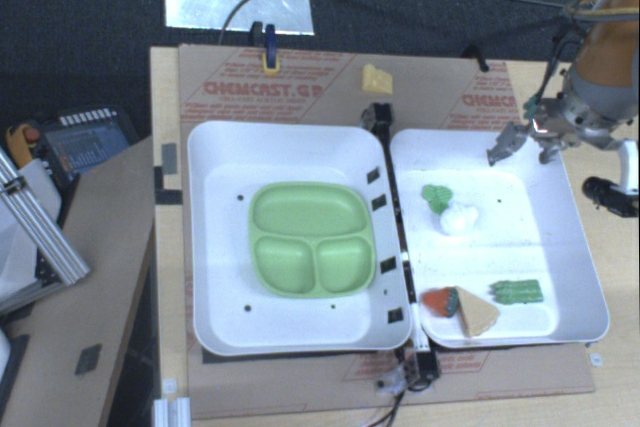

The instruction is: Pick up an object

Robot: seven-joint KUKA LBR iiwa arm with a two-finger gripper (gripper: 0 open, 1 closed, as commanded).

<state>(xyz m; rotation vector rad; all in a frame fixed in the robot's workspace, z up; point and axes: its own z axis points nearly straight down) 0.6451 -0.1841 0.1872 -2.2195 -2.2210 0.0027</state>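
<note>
Jaws (528, 147) apart, holding nothing | over right bin (565, 215) far edge | green toy (436, 196) nearby

A: Camera count on my station?

B: One, fixed above the bench (120, 185), looking down at a slant. From my seat it sits far enough back to take in both white bins whole: left bin (215, 155), right bin (575, 245), plus dark floor beyond.

A: Arm side?

B: The arm (605, 65) enters from the frame's right, at the upper edge.
</note>
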